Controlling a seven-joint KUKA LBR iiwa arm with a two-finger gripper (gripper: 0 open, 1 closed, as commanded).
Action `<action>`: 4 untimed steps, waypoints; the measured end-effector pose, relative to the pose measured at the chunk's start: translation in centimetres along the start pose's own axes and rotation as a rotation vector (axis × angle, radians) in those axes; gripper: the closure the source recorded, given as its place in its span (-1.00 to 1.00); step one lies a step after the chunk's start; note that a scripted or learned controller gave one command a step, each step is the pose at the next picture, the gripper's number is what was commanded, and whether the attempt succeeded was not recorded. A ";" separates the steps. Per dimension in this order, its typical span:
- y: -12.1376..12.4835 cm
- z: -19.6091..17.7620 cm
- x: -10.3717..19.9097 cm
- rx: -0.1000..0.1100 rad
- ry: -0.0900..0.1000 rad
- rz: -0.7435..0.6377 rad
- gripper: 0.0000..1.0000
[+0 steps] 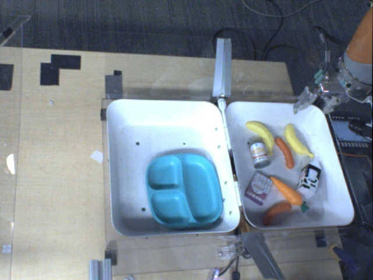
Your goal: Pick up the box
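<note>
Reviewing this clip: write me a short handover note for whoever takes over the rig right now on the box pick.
Gripper: above the far right corner of the right bin, fingers look spread, nothing between them.
Box: small pinkish box lying flat in the right bin, near the divider, beside the carrot and just below the can.
Also in that bin: two bananas, a sausage, a black-and-white pack.
Left bin: holds a blue divided tray.
Done: nothing yet; box untouched.
Left: move over the box, descend, grasp, lift.
</note>
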State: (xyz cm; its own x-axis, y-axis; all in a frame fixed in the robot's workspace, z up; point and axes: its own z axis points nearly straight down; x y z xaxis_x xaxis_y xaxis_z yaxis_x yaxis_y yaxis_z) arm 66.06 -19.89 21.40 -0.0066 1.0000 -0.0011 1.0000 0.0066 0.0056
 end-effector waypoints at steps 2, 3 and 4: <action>0.0 -22.4 -0.6 -0.002 -0.002 0.196 1.00; 1.1 -22.2 9.0 0.000 0.000 0.101 1.00; -0.7 -22.2 9.2 0.000 0.000 -0.026 1.00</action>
State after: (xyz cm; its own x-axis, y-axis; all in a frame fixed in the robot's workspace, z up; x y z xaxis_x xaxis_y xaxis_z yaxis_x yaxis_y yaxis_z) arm 65.14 -10.63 43.63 -0.0328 0.9995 -0.0017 0.9994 0.0328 0.0052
